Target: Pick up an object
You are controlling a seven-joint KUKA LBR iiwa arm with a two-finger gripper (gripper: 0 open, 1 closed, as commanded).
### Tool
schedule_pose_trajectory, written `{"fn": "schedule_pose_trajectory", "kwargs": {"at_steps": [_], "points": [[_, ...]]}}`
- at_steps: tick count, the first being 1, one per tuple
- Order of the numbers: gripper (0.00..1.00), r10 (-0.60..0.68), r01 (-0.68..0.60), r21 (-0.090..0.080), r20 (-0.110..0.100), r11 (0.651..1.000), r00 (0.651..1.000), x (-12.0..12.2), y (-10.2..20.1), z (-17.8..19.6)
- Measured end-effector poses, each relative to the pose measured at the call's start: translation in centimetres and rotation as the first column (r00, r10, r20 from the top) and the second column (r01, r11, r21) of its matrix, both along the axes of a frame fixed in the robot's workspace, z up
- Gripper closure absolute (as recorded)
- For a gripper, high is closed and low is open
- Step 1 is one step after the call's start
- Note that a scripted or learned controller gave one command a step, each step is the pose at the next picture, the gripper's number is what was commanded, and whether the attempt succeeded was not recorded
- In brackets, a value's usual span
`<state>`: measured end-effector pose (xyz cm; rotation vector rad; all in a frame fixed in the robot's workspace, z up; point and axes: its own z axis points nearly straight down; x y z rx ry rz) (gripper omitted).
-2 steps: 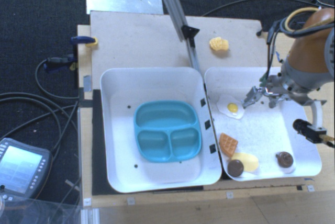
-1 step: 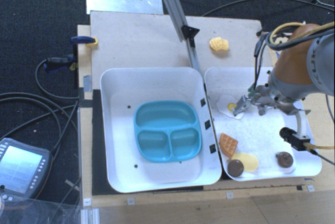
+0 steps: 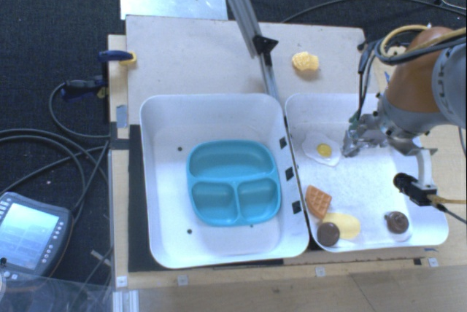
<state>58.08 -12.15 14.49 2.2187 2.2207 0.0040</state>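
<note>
The right bin [image 3: 438,230] holds a toy fried egg [image 3: 321,151] at its left, a waffle piece [image 3: 317,200], a pale yellow piece [image 3: 346,225], a dark brown round piece [image 3: 327,234] and another brown piece [image 3: 396,222] near the front. My gripper [image 3: 352,143] hangs low over the bin's middle, just right of the fried egg and close to its edge. Nothing shows in its grasp.
The left bin [image 3: 164,121] holds a blue divided plate [image 3: 233,181]. A yellow toy [image 3: 306,62] lies on the bench behind the right bin. A slanted metal pole [image 3: 244,8] crosses above the divide between the bins. The arm's body [image 3: 423,88] covers the right bin's far right side.
</note>
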Motion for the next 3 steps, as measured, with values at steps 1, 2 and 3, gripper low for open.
{"fn": "schedule_pose_trajectory", "kwargs": {"at_steps": [1, 2, 3], "points": [[1.00, 0.005, -0.005, -0.001, 0.002, 1.000, 1.000, -0.1, 0.6, 4.6], [1.00, 0.005, -0.005, -0.002, 0.006, 1.000, 1.000, 0.1, 0.1, 11.0], [1.00, 0.006, -0.006, -0.001, 0.004, 1.000, 1.000, 0.3, 0.1, 15.4]]}}
